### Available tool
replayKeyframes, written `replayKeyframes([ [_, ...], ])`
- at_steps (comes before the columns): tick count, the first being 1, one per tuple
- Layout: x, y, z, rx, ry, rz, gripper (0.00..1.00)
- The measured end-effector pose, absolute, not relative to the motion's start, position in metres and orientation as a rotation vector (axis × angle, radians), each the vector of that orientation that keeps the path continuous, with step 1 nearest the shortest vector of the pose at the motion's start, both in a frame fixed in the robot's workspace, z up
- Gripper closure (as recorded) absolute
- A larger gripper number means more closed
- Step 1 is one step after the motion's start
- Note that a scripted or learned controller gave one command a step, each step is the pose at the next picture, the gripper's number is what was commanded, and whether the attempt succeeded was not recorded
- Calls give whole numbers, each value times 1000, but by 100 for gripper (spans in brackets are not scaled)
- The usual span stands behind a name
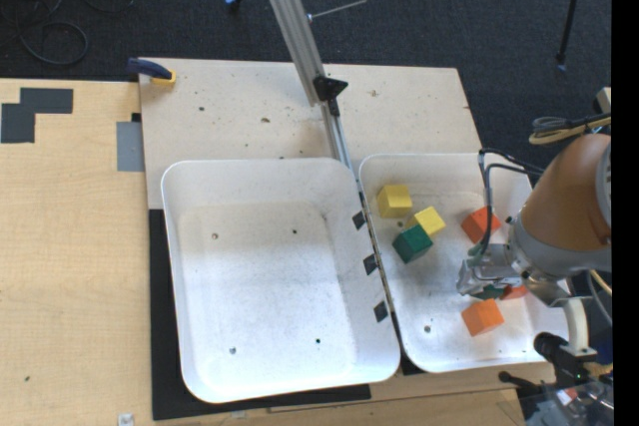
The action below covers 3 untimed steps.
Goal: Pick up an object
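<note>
- Bench (399, 100) — pale board, speckled, carrying two shallow white bins side by side.
- Left bin (200, 205), the larger-looking of the pair, at 9 o'clock from the right bin (439, 354); their rims meet along a line running roughly 12 to 6 o'clock, with small black clips on it.
- Aluminium rail (292, 15) slants from 11 o'clock down toward the bins' shared edge.
- Arm (564, 200), orange band showing, reaches in from 3 o'clock over the right bin.
- Gripper (489, 276) is low in the right bin, near its 4 o'clock side; whether it is apart, together or clamped on anything — cannot tell, the wrist hides it.
- Blocks, all in the right bin:
  - yellow block (393, 201) near 11 o'clock, edges roughly square to the bin.
  - green block (411, 242) just below it, turned diagonally, a corner pointing to 6 o'clock.
  - orange block (483, 316) at 6 o'clock from the gripper, close to it, slightly rotated.
  - second orange block (477, 224) at 12 o'clock from the gripper, partly hidden by a cable.
  - small yellow block (430, 219) touching the green one's 1 o'clock side, also diagonal.
- No block shows a clear long axis; all look near-cubic.
- Blue-and-yellow clamp (152, 71) at the bench's 10 o'clock corner.
</note>
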<state>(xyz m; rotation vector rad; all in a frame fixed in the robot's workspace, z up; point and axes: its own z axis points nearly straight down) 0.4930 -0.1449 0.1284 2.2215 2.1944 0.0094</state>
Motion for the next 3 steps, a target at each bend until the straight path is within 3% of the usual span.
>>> replayKeyframes([
  [2, 499, -142, 225, 2218, 2221, 3, 100],
  [3, 509, -87, 215, 2220, 2230, -1, 100],
])
